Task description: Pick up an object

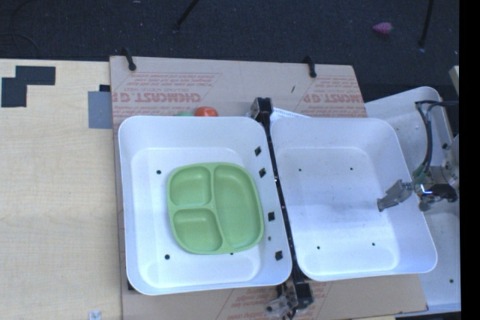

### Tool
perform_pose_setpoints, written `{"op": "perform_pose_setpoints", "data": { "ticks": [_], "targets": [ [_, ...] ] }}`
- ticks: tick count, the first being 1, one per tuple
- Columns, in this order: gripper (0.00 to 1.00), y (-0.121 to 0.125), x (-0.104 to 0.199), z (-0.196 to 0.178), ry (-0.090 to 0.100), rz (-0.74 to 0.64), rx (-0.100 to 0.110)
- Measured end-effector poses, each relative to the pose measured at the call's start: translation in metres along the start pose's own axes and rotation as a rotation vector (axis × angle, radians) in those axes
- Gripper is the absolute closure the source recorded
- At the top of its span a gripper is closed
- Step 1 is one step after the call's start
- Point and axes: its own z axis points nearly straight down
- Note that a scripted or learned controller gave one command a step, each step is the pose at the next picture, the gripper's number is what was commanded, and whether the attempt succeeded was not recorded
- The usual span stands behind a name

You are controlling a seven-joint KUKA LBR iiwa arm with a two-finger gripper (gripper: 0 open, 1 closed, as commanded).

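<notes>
We look down at a slant from one fixed camera above the bench, far enough to take in both bins, the gripper (393,198) at our right edge.

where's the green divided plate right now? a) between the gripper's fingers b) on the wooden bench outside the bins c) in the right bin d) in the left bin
d: the green divided plate lies flat on the floor of the left bin, while the gripper sits over at the right bin's far right side, well apart from the plate.
</notes>
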Motion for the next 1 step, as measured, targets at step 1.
{"op": "perform_pose_setpoints", "data": {
  "ticks": [1],
  "targets": [
    [0.0, 0.0024, -0.0001, -0.0049, -0.003, -0.002, -0.01]
  ]
}}
